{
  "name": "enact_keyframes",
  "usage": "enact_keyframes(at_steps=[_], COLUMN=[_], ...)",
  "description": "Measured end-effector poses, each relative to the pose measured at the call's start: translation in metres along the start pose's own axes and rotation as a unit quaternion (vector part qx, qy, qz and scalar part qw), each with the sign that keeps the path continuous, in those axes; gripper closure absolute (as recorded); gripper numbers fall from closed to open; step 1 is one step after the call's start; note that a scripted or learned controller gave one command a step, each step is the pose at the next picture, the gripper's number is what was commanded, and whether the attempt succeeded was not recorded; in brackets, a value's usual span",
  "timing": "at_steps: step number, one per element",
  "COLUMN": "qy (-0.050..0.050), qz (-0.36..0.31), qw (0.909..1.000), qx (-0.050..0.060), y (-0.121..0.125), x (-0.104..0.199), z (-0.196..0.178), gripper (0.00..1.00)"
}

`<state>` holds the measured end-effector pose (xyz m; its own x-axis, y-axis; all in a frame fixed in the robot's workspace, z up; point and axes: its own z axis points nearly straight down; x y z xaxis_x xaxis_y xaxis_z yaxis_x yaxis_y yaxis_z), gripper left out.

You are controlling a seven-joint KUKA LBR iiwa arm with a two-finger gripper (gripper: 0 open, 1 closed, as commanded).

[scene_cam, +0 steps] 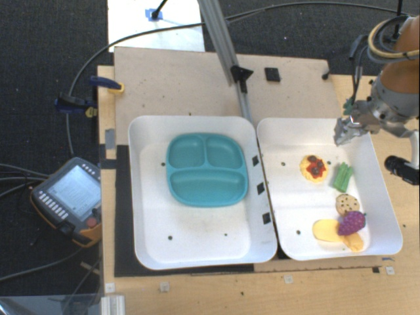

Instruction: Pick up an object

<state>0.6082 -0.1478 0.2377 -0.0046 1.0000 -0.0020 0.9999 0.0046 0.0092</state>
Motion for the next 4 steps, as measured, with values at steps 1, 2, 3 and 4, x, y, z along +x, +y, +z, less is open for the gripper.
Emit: enact_keyframes(at_steps=[1, 2, 3, 4], qy=[0.000, 0.001, 0.001, 0.001], qz=[-0.001, -0.003, -0.002, -0.002], qw=[1.0000, 1.0000, 1.0000, 1.0000], qx=[0.000, 0.003, 0.003, 0.004], y=[0.002, 0.014, 0.020, 0.028], x=[0.000, 0.055, 0.100, 0.147], z=[-0.055, -0.036, -0.036, -0.016], gripper=[1.00, 1.00, 1.00, 1.00])
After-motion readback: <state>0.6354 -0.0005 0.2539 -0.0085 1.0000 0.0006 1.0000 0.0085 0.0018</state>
